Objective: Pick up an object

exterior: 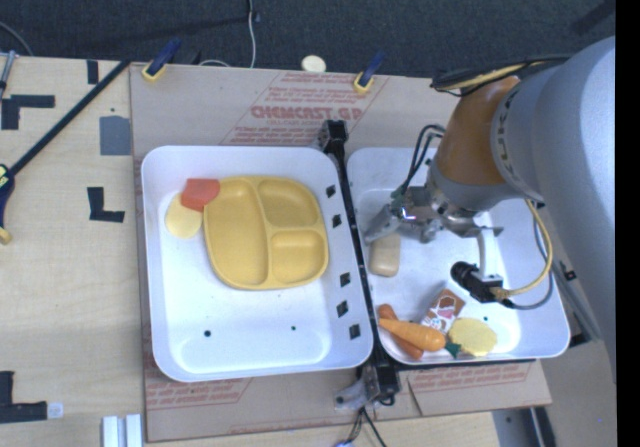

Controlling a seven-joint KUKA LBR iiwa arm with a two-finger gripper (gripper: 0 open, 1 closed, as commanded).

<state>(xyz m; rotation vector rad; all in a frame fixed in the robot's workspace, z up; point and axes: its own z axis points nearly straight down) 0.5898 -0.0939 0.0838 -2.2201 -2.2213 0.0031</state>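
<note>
In the right bin (530, 340), my gripper (408, 221) hangs low over the floor near the left wall. It is open, and nothing shows between its fingers. A beige block (385, 257) lies just below and left of the gripper, close to one fingertip (381, 226). Along the bin's front edge lie an orange carrot (412, 333), a small red and white packet (442, 312) and a yellow lemon-shaped piece (472, 336).
The left bin (250, 345) holds a yellow divided plate (266, 231), with a red piece (201, 192) and a pale yellow round piece (183, 221) at its left. A black divider (345, 235) separates the bins. The arm's black cable (480, 280) loops over the right bin.
</note>
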